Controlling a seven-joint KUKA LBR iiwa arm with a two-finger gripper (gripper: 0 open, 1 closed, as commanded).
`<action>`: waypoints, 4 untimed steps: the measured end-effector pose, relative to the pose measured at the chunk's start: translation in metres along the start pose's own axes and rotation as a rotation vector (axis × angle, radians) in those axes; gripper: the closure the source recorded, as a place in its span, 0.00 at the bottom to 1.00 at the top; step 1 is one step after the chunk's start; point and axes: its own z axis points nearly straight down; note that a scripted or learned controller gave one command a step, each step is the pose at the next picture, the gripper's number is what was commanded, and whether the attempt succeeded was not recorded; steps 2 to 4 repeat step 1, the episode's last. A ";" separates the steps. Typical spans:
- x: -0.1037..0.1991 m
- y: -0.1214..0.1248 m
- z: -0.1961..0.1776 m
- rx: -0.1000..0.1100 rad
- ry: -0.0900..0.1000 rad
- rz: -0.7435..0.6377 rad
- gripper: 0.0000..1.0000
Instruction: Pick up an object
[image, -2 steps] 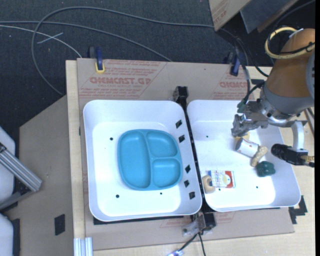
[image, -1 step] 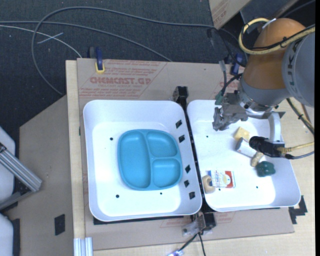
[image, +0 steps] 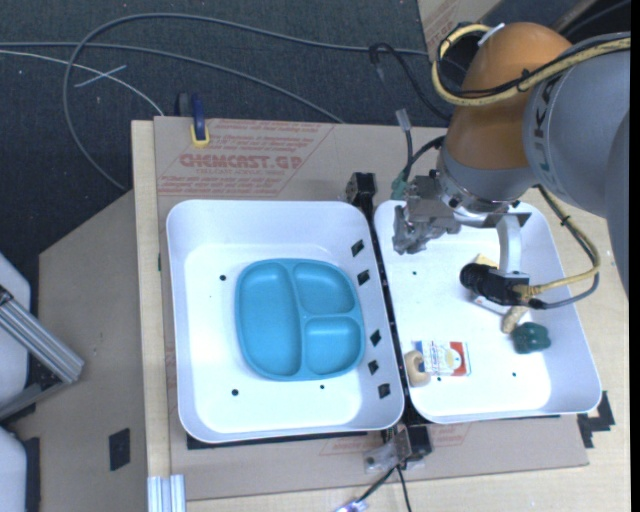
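fingers (image: 411, 236) over r bin (image: 450, 300) far-left corner | packet (image: 441, 359) long axis l-r

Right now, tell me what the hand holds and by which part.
Nothing is held. The hand hangs over the right bin's upper-left corner; the packet and teal piece lie apart from it.

Looks like a robotics lab or test cell, not a home or shop: heavy grey industrial robot arm with an orange band (image: 505, 70) reaching over two shallow white plastic bins (image: 200, 300), set side by side on a brown paper-faced board printed with red lettering (image: 250, 152). Pinned at the far edge by a small blue and yellow clamp (image: 198, 115). Adds to that thin loose grey cables (image: 120, 45) trailing over dark carpet flooring (image: 60, 170) and a slotted bare aluminium rail (image: 35, 335) at the left.
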 end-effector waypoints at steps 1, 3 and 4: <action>0.046 0.012 0.016 0.001 -0.001 0.002 1.00; 0.046 0.012 0.016 0.001 -0.001 0.002 1.00; 0.046 0.012 0.016 0.001 -0.001 0.002 1.00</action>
